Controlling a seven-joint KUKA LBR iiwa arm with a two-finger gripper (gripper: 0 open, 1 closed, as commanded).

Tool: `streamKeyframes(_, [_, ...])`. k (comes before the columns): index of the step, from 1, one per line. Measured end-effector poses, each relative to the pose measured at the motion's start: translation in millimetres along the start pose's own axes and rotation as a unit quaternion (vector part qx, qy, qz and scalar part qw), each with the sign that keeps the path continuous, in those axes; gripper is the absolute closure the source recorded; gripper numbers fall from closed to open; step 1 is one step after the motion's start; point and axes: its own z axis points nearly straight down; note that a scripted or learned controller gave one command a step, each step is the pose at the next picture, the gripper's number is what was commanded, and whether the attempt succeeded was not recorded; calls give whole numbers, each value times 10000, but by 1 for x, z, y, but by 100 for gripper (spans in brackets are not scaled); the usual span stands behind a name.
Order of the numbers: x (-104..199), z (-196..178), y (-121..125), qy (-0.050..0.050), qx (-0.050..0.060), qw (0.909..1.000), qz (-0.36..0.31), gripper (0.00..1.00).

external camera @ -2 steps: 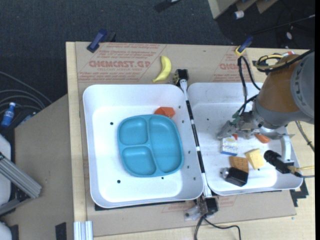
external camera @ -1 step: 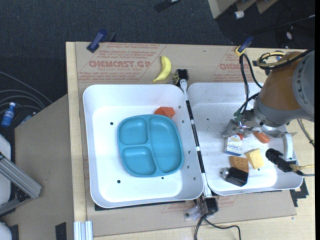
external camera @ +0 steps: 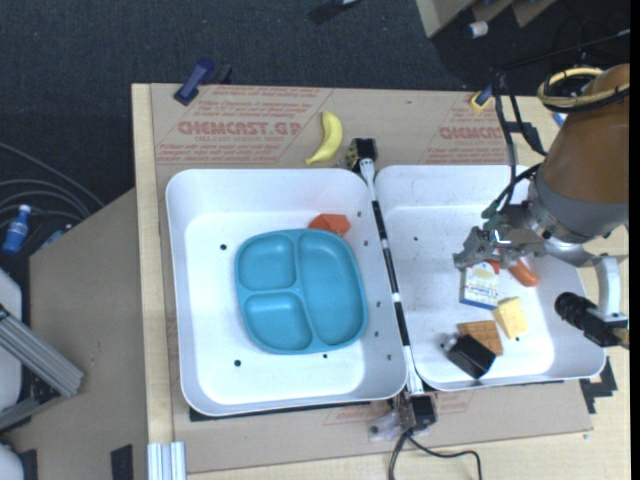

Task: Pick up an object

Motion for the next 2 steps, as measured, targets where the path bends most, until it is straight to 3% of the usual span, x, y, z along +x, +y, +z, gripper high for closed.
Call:
streamKeyframes(1, [76,-56,-37,1,5,10000,0,100])
streamKeyframes(2, [115,-61,-37,-1,2,10000,1,100])
